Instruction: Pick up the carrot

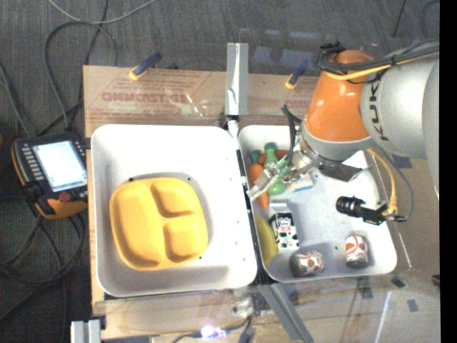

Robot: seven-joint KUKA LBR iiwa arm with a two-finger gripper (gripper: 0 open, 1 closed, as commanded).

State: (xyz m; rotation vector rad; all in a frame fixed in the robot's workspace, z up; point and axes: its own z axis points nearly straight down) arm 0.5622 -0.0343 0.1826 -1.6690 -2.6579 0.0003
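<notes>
Desk (pixel 143 100): brown board carrying two white bins side by side.
Arm (pixel 407 106): grey with an orange band, reaching in from the right over the right bin.
Left bin (pixel 100 191): well to the left of the claw, holding one yellow tray.
Right bin (pixel 328 238): lies beneath the claw, which hangs over its upper left part.
Yellow tray (pixel 158 221): three compartments, left of and below the claw, across the bin wall.
Claw (pixel 265 184): low over the right bin's left wall; open or closed cannot be told from this view.
Carrot (pixel 255 171): orange, lying along the right bin's left wall, right at the claw's tip and partly covered by it; contact cannot be confirmed.
Yellow fruit (pixel 266 240): below the claw, against the same wall.
Two cans (pixel 307 264): below and right of the claw, near the bin's front edge.
Small black-and-white box (pixel 284 231): just below the claw.
Green piece (pixel 270 151): just above the claw.
</notes>
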